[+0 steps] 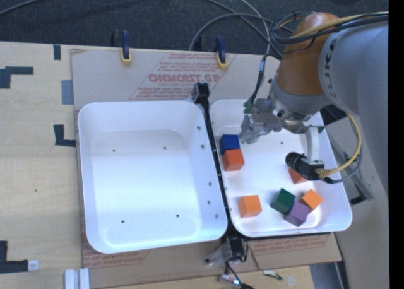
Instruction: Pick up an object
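My grey two-finger pincer [250,131] hangs over the upper part of the right-hand shallow white plastic bin [338,218], just right of a small blue cube [229,142] stacked against a small red-orange cube [233,159]. Whether I am gripping anything, I cannot tell. Lower in that bin lie an orange cube [250,206], a green cube [283,200], a purple cube [297,212] and another orange cube [311,199].
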Controlling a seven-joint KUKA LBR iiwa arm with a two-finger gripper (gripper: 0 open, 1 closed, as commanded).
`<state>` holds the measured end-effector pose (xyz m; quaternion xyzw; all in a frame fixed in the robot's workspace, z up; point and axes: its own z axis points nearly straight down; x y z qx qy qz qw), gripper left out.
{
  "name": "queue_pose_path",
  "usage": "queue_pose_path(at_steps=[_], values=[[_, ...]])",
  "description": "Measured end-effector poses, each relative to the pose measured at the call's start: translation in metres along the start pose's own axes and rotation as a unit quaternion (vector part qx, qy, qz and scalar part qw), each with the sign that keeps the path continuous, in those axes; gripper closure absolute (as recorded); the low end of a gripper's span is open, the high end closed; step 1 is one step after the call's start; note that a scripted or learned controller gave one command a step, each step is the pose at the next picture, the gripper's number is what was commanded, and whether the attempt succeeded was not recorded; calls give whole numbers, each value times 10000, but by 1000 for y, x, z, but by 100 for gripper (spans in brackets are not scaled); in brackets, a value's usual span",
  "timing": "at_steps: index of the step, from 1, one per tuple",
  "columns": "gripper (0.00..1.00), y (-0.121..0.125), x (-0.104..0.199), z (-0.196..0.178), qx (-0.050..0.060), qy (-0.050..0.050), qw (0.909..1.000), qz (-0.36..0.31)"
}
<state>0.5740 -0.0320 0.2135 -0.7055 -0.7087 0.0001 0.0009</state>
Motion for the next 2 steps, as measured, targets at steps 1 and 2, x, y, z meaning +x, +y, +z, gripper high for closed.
queue_pose_path(at_steps=[1,2], values=[[100,12,49,-12,-8,0,10000,0],[100,36,92,-21,-9,-2,10000,3]])
